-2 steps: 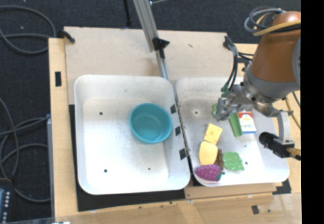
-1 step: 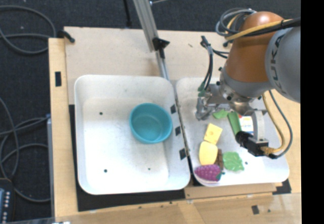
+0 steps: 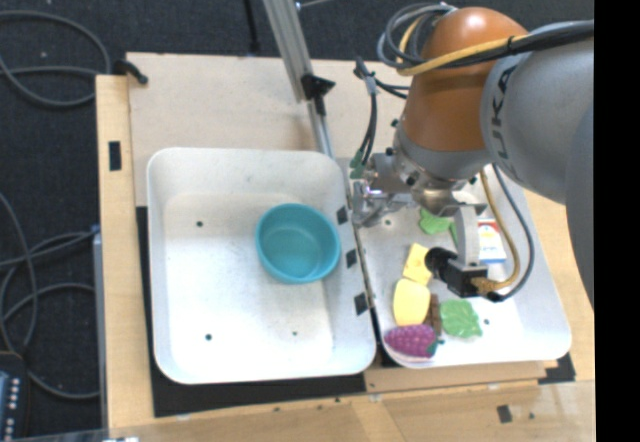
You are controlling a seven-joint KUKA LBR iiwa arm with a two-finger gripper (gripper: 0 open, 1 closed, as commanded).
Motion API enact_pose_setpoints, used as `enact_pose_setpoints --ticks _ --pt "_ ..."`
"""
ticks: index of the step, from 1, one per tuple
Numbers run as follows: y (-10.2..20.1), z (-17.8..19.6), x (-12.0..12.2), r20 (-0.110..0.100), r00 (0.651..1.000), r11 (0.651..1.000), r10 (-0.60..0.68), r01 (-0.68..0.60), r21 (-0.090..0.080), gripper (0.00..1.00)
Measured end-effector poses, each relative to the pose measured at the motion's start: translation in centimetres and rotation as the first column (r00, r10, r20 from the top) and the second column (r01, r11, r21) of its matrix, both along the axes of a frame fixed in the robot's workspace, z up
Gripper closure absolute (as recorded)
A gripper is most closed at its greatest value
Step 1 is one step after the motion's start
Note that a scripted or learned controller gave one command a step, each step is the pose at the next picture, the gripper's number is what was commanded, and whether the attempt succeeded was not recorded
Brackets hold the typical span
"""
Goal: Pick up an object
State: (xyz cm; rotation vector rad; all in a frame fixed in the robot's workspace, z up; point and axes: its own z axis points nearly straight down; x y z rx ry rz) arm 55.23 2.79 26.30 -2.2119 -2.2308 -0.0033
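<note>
Gripper (image 3: 383, 192): low over the left edge of the right bin (image 3: 548, 328), just beside the wall shared with the left bin (image 3: 165, 175). Open or closed: cannot tell, since the orange wrist band (image 3: 455, 80) sits above it and blocks the look down. Grey arm (image 3: 550, 120): in from the bench's right edge, across the far right corner of the right bin.

Pickable things, mostly in the right bin, left half:
- pale green piece (image 3: 435, 223), just right of the gripper, partly under the wrist
- white carton with blue and red print (image 3: 489, 242), right of the green piece, partly behind a cable
- yellow wedge (image 3: 417, 260), nearer the front edge than the green piece
- yellow block (image 3: 411, 302), just in front of the wedge; touching or not, cannot tell
- purple grape bunch (image 3: 410, 339), at the near left corner of the right bin, against the yellow block's near end
- green leafy piece (image 3: 460, 319), just right of the yellow block and the grapes

Left bin: teal bowl (image 3: 295, 242), upright, open side up, right of the bin's middle, near the right wall but apart from it. A few dark specks on the bin floor.

Bench (image 3: 200, 100): pale wood, bare strip along the far edge. Silver rail (image 3: 280, 10): slanting from the far edge between the bins up to the top. Cables (image 3: 40, 50): on dark floor beyond the bench's left edge.
</note>
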Motion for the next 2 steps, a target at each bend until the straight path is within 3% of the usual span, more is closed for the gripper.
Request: enact_pose_setpoints --ticks 1,2 --pt "6.09 -0.57 1.17 -0.001 1.000 1.000 0.000 0.000 -0.001 1.00" --pt "5.68 -0.53 1.14 -0.002 1.000 1.000 -0.005 0.005 -0.003 0.00"
